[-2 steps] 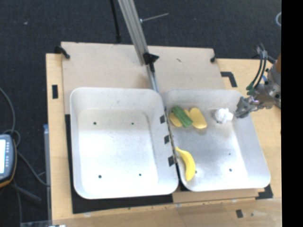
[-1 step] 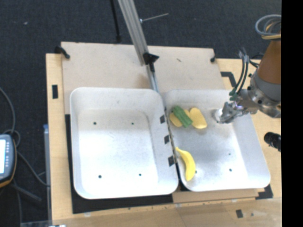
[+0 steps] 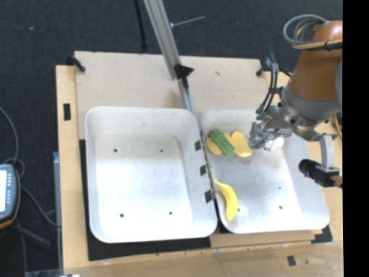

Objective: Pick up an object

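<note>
- At your far left, a handheld device (image 3: 7, 194) sits cut off by the frame edge; only part of its screen and orange casing shows.
- The left bin (image 3: 92, 154) lies on the bench (image 3: 124, 77), its floor bare white apart from a few dark dots, giving wide room inside its rounded walls.
- A slanted aluminium post (image 3: 164, 36) crosses the bench's back edge and meets the seam between the bins, covering a strip of the rim there.
- In the right bin (image 3: 305, 212), a green object (image 3: 221, 141) lies across a yellow piece (image 3: 213, 148) near the back left corner, with a second yellow piece (image 3: 241, 144) touching it; what these objects are is hard to make out.
- A yellow banana (image 3: 226, 198) rests against the right bin's left wall, well apart from that cluster, with bare floor to its right.
- The gripper (image 3: 259, 138) hangs just beside the second yellow piece; you cannot tell from this slant whether it is gripping anything.
- The grey and orange arm (image 3: 314, 79) is clipped at the right and hides the right bin's back corner.
</note>
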Controlling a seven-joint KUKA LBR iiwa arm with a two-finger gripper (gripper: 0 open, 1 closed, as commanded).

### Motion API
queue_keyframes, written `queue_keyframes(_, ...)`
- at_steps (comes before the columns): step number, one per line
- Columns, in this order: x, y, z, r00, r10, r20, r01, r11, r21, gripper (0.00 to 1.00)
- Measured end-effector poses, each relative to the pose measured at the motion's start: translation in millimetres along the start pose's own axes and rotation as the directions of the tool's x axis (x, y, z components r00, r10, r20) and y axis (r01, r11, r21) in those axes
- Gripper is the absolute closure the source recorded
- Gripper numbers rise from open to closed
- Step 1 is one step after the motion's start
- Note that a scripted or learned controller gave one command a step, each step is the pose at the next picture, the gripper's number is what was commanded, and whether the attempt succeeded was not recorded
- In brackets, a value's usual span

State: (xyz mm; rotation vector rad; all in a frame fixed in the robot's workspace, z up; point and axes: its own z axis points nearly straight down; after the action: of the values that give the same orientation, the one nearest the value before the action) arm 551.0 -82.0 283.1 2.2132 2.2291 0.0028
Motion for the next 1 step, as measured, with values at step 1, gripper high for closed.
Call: queue_keyframes(1,48.4,-2.6,18.3,1.0,0.001,0.001,-0.001,1.0,0.001,1.0)
